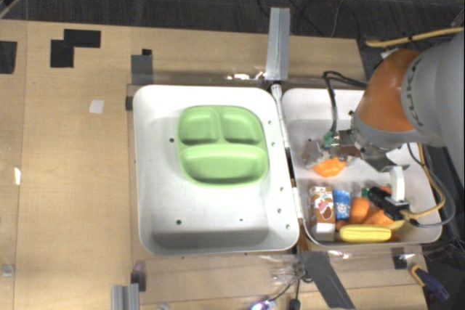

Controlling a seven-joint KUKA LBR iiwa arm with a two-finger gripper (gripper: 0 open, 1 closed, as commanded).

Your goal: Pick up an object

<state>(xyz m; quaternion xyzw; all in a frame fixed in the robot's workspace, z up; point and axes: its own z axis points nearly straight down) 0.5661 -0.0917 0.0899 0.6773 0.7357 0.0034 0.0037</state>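
Observation:
The right bin (305, 102) holds several small items. An orange piece (328, 168) lies near its middle. Along the front wall sit a brown-and-red carton (320, 204), a small blue-and-white pack (341, 202), two orange carrot-like pieces (360, 209) and a yellow banana (365, 233). My gripper (318, 151) hangs low over the bin's middle, just above and left of the orange piece. I see nothing held in it. The grey arm with its orange band (383, 94) covers the bin's right side.
The left bin (156, 178) carries a green divided plate (220, 144) in its upper middle. A metal post (278, 40) stands behind the seam between the bins. Wooden bench surface spreads to the left.

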